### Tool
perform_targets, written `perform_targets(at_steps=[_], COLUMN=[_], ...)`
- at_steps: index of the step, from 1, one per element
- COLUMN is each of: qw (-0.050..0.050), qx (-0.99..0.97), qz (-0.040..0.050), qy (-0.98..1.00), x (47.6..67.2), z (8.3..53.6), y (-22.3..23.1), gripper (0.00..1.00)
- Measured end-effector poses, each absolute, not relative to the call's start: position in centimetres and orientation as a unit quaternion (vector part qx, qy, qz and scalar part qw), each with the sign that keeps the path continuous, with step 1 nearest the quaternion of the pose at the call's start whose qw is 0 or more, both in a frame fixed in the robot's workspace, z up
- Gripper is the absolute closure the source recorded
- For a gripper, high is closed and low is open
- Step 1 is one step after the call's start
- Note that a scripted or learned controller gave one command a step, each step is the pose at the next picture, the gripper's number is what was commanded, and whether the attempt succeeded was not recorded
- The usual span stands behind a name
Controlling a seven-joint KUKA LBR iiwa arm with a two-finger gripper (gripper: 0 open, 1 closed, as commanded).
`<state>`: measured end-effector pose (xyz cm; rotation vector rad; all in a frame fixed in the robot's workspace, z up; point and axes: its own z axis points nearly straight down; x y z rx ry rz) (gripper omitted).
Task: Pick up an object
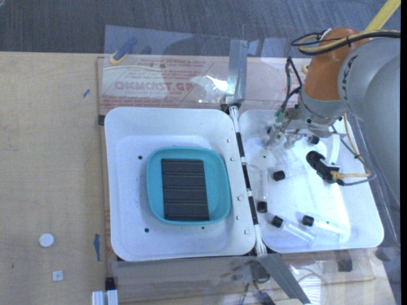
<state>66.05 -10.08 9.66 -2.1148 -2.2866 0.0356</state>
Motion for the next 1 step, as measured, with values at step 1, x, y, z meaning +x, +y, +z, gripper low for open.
perform_targets(at_steps=[1], qw=[-0.001], qx=[-0.698], qz=[0.0000], qy=[-0.716], x=[66.73], z=[21.30], y=[-4.65], gripper=[1.00])
